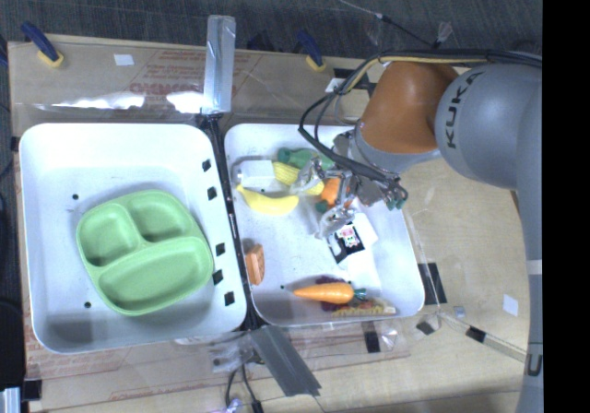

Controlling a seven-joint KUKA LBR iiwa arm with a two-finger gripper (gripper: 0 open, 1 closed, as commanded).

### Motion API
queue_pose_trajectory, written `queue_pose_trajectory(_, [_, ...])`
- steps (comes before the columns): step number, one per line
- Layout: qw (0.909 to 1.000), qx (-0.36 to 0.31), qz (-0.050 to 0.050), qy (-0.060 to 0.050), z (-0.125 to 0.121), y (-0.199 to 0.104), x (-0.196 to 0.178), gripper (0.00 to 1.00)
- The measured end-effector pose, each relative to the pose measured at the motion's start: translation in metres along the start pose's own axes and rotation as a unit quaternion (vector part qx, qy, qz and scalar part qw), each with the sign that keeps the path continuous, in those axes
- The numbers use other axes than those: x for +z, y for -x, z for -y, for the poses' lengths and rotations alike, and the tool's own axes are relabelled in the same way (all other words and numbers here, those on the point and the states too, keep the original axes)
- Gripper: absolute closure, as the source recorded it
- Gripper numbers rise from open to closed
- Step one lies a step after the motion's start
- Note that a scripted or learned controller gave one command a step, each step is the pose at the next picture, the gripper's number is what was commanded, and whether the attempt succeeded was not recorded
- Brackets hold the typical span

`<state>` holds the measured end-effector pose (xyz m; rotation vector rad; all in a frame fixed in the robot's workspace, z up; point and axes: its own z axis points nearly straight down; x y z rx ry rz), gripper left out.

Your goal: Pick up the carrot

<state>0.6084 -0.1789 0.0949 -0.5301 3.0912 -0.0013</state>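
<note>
The carrot (324,291), orange with a green leafy end pointing right, lies flat near the front wall of the right bin (403,245). My gripper (336,214) hangs over the middle of that bin, above and slightly right of the carrot and clearly apart from it. A small orange piece (330,190) shows right by the gripper's upper end; I cannot tell what it is or whether it is held. A black-and-white tag (349,238) sits at the gripper's lower side.
A yellow banana (268,201) and a green item (296,158) lie left of the gripper. An orange chunk (254,264) rests by the right bin's left wall. A thin speckled item (361,310) lies under the carrot. The left bin holds a green divided plate (145,250).
</note>
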Motion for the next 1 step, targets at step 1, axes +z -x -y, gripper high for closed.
queue_pose_trajectory(1, [1.0000, -0.001, 0.001, -0.001, 0.0001, 0.0011, -0.0109, 1.00])
